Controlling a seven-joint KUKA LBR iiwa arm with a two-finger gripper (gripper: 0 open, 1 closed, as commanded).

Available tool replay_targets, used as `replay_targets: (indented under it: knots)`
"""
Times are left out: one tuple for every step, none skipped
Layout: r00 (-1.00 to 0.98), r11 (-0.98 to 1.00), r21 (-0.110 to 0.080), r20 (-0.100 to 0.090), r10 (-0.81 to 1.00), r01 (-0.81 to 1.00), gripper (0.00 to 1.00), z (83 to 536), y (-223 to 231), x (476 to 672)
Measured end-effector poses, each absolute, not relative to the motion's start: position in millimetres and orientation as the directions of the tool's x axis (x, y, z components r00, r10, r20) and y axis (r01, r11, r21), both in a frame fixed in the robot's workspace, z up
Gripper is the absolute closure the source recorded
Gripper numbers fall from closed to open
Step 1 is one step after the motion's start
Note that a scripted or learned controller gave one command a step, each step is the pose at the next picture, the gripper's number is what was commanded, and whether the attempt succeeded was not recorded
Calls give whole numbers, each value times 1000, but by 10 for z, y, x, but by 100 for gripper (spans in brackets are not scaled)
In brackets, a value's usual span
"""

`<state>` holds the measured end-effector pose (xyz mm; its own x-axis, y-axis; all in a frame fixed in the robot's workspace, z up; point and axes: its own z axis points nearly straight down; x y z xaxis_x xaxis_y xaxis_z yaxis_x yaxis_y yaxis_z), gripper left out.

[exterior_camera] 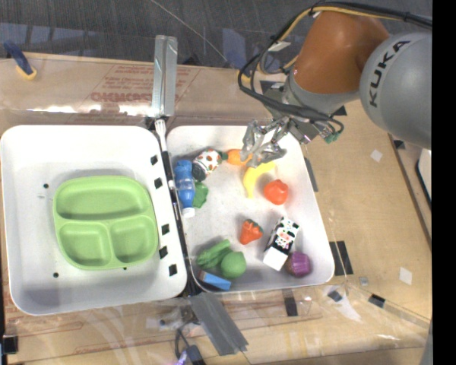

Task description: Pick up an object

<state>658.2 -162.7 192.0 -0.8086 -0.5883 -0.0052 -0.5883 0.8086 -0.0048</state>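
Above the far end of the right-hand bin (323, 242), the arm's gripper (260, 149) hangs over a yellow banana-shaped toy (254, 179) and a small orange piece (235, 157). Its metal fingers (251, 139) point down and look spread, with nothing between them; the orange piece lies just beside the left fingertip and the banana just below. Either could be the object this pick is aimed at, and the view does not settle which.

Round those two the bin is crowded. A red-orange round toy (276, 192) lies against the banana's near end. A white ball with coloured patches (207, 161) sits just left of the orange piece, and a blue bottle-like toy (185, 182) with a green scrap (201, 195) lies along the bin's left wall. Toward the near side are a strawberry-like toy (249, 231), a black-and-white carton (281, 243), a purple piece (298, 264), and a green cluster (222, 260) with a blue piece (216, 282) under it.

The left bin (30, 150) holds a green divided tray (104, 221).

The risk lies in the close packing. Fingers closing between the orange piece and the banana could catch both, or nudge one aside and shut on air. The banana's curved, smooth body may also roll out of a pinch, and the bin's far wall leaves little room to correct.
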Motion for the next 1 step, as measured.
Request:
replay_targets:
  knots:
    - [-623,623,2,1,-782,-782,100,1573,-2117,6035]
